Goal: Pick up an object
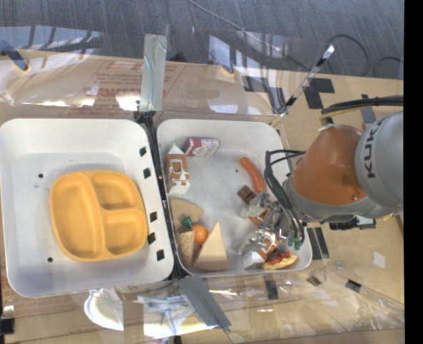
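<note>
The right bin point(219, 192) holds several toy foods. A maroon can point(201, 146) lies at its far edge, with a small white carton point(177, 169) just below it. An orange sausage point(252, 173) and a brown block point(245, 193) lie mid-right. A cheese wedge point(213, 248) and an orange fruit point(199, 233) sit at the near left. My gripper point(272, 229) hangs low in the bin's near right corner, just above a pizza slice point(279, 260) and below the brown block. Its metal parts hide what lies directly beneath it.
The left bin point(25, 142) carries a yellow divided tray point(97, 213). The arm's orange band point(326, 167) overhangs the right bin's right wall. Black cables point(276, 167) loop over the bin near the sausage. Taped cardboard surrounds both bins.
</note>
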Robot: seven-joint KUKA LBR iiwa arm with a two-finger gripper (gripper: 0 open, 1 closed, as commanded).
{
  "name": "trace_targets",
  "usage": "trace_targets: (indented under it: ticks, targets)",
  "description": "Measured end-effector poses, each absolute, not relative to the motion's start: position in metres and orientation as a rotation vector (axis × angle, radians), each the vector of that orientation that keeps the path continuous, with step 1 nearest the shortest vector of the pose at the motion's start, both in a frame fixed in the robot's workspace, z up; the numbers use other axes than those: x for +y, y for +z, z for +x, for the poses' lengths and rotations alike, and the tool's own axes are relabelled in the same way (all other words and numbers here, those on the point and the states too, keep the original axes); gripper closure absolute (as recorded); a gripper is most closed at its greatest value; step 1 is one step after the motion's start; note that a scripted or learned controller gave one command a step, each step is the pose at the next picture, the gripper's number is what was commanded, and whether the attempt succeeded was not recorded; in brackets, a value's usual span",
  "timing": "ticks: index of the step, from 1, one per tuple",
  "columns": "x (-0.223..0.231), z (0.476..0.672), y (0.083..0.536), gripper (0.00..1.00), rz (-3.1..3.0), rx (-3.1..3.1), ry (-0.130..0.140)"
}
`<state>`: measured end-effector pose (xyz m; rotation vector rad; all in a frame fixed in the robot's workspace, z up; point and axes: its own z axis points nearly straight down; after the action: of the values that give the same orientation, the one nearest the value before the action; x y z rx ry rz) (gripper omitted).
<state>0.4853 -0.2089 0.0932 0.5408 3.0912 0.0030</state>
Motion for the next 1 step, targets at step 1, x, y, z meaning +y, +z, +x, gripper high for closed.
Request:
trace_targets:
  ticks: [1]
  targets:
    - [-0.2068, 0.4881, 0.1038, 1.00, 0.525, 3.091, 0.004]
